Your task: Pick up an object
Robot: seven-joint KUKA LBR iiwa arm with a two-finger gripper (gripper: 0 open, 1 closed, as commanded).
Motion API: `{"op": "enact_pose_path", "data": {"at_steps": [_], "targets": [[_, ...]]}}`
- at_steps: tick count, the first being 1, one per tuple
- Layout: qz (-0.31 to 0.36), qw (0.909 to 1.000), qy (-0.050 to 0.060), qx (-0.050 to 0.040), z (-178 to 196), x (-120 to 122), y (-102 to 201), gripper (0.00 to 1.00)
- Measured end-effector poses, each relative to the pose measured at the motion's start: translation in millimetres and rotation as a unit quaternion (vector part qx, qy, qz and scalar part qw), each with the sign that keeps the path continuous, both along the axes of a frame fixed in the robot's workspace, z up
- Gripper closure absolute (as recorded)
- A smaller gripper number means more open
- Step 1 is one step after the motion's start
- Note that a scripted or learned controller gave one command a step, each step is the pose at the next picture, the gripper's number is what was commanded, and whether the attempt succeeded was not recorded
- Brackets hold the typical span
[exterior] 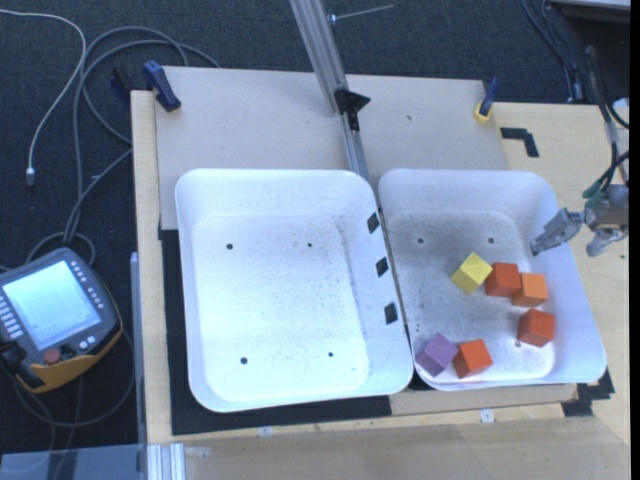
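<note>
While my gripper [578, 232] hovers at the right bin's [560, 203] far-right rim, jaws apart and holding nothing, no pick is made; the yellow cube [471, 272], nearest, lies untouched on the floor

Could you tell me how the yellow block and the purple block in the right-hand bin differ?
The yellow block is bright yellow; the purple block is pale violet. The yellow block lies toward the middle of the right white bin, beside an orange block; the purple block sits at the bin's near edge, against another orange block. Both look like small cubes of similar size, resting on the bin floor.
</note>
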State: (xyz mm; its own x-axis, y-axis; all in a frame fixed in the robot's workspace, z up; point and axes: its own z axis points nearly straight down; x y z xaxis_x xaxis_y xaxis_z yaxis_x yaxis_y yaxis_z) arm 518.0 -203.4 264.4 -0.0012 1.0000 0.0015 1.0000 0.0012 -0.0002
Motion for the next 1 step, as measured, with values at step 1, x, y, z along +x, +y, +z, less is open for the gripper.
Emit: {"op": "enact_pose_path", "data": {"at_steps": [1], "targets": [[0.000, 1.0000, 0.004, 0.0013, -130.7, 2.8, -2.9, 0.00]]}}
